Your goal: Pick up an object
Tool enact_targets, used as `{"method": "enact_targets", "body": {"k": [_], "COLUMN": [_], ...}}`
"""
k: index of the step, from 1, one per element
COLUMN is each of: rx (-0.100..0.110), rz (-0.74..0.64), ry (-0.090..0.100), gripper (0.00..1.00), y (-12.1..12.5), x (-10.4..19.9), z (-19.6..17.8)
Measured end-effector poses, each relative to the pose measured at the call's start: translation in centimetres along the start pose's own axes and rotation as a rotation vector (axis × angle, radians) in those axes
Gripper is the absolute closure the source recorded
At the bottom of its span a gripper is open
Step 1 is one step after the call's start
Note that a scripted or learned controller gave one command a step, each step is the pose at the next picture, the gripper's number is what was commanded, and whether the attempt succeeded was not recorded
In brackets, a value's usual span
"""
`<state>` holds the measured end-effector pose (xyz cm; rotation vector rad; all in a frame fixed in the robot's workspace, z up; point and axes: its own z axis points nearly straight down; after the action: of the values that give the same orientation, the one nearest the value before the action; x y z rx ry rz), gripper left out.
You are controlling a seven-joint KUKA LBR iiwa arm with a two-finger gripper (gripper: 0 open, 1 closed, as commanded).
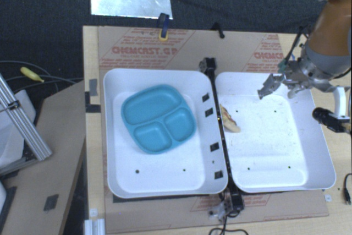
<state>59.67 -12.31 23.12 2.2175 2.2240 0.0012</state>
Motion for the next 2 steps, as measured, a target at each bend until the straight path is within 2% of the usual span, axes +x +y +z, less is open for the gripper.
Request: {"method": "enact_targets", "body": {"k": [1, 2], "rx": [0.001, 0.005], "rz": [-0.011, -0.007], "ry": [0.004, 0.003], "gripper": [0.00, 0.00], "y": [2.2, -6.5], "x": [10.5, 17.9], "z": [2.9, 1.7]}}
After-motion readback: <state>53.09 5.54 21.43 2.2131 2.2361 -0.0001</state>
